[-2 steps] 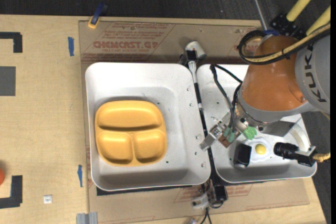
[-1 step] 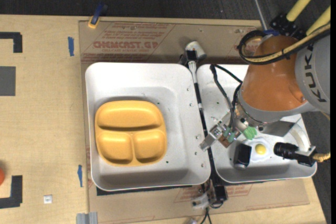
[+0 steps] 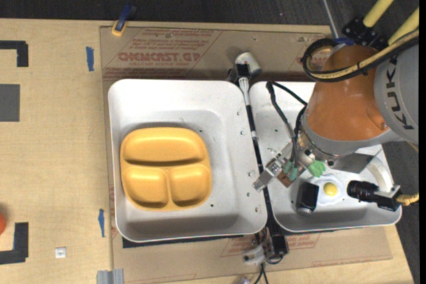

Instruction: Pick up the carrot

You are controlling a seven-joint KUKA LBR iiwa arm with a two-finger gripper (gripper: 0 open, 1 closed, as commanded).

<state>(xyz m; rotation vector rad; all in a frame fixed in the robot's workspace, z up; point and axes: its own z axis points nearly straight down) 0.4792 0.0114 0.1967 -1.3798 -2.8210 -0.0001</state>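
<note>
Only a small orange bit with green at one end can be made out of the carrot (image 3: 291,173). It is seen inside the right bin (image 3: 346,219), near that bin's left wall. Its pose cannot be told, as the rest is hidden.

- The tan tabletop (image 3: 46,163) before me carries a brown board (image 3: 166,50).
- Two white bins rest on it: left bin (image 3: 133,93), right bin (image 3: 279,219).
- Blue tape (image 3: 90,58) marks the tabletop.

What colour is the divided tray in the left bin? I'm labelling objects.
Yellow tray, seen in the camera view.
</note>
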